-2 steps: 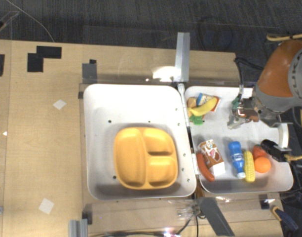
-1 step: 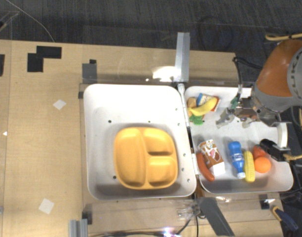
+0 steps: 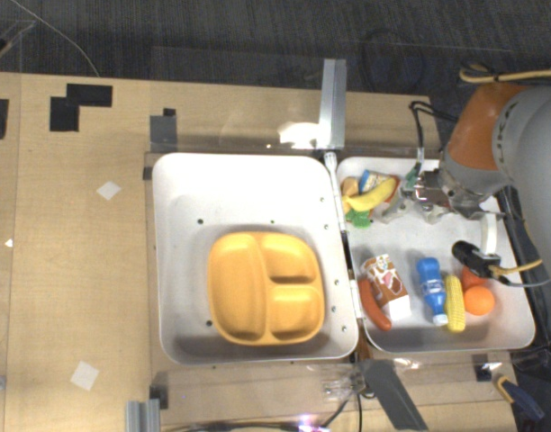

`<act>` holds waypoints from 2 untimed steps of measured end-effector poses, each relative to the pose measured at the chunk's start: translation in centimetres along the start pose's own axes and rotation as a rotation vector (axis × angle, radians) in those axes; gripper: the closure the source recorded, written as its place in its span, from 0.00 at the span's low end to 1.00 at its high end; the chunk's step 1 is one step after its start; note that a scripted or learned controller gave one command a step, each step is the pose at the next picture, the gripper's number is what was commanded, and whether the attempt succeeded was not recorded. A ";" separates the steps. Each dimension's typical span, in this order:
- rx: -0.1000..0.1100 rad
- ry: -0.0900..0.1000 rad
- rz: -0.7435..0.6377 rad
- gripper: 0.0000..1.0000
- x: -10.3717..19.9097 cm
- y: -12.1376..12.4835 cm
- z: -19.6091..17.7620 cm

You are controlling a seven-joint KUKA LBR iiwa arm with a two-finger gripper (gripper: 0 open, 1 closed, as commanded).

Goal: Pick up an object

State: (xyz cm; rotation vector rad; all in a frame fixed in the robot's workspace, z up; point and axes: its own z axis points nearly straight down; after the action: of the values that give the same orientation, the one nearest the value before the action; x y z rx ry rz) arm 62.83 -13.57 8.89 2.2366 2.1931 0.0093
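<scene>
The right bin (image 3: 510, 331) holds several small things. A yellow banana (image 3: 370, 198) lies at its far left corner, with a blue and yellow packet (image 3: 373, 180) behind it and a green piece (image 3: 357, 216) in front. Near the front lie a red and white carton (image 3: 385, 280), a red sausage (image 3: 374, 310), a blue bottle (image 3: 429, 282), a yellow corn cob (image 3: 455, 301) and an orange ball (image 3: 479, 301). My gripper (image 3: 412, 194) is low over the bin's far side, just right of the banana.
The left bin (image 3: 181, 205) carries a yellow divided plate (image 3: 266, 286). A metal post (image 3: 333, 106) stands behind the wall between the bins. The grey arm with its orange band (image 3: 478, 133) covers the right bin's far right corner.
</scene>
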 end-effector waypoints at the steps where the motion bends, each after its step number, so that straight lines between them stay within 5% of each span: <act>1: 0.023 -0.005 -0.020 0.00 2.6 2.1 0.2; 2: 0.009 -0.006 -0.027 1.00 2.8 2.5 -1.3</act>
State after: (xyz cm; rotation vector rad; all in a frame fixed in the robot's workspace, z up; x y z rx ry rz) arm 65.40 -10.78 10.18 2.2081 2.2250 -0.0077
